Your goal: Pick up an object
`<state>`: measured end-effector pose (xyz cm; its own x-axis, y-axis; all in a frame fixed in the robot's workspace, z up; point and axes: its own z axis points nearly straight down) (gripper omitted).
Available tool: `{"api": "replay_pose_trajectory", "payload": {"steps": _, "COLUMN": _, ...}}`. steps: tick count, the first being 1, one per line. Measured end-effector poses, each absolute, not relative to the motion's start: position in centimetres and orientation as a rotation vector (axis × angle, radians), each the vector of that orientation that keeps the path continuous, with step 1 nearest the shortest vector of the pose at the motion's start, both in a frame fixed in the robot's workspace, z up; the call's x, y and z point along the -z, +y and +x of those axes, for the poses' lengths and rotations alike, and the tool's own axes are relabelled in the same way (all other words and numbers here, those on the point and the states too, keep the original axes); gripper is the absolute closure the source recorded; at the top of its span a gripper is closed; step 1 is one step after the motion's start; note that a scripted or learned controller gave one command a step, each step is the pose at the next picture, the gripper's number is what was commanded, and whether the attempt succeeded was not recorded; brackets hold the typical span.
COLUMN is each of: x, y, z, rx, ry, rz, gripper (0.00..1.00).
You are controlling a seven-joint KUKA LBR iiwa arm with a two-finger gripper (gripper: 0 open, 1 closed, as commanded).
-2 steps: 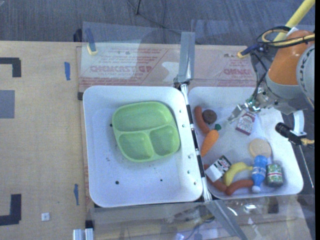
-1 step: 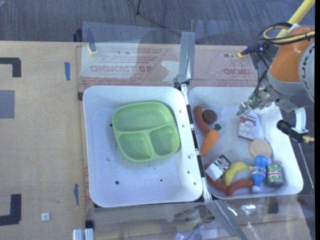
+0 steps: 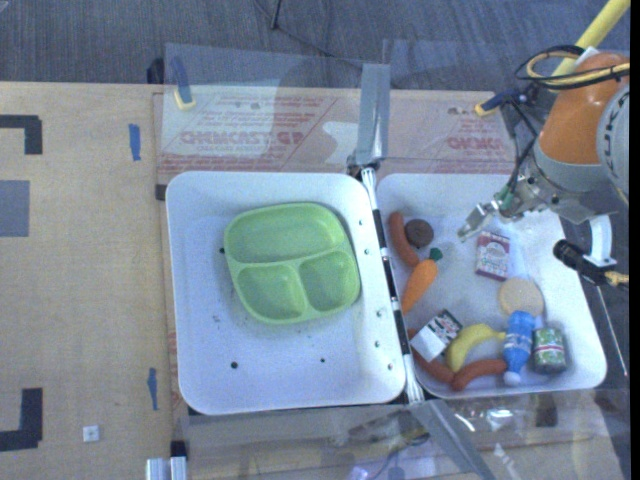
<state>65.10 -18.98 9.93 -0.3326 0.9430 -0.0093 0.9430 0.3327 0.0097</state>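
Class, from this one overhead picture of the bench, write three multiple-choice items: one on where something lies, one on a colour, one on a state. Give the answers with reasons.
1. Where does the green plate lie?
A. in the left bin
B. in the right bin
C. on the bench outside the bins

2. What colour is the carrot in the right bin?
A. purple
B. orange
C. white

3. How does the blue bottle rest?
A. lying among the other items
B. clamped in the gripper
C. standing on the green plate

Answers:
1 A: the plate sits on the floor of the left bin.
2 B: its body is orange with a small green top.
3 A: it lies near the bin's front edge, between the banana and a green can, well apart from the gripper.
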Motion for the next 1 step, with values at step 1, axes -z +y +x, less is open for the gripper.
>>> {"api": "replay_pose_trajectory", "payload": {"steps": 1, "x": -8.61, "y": -18.97, "z": 61.54, "rx": -0.002, "ry": 2.434, "rz": 1.982, "gripper": 0.00}}
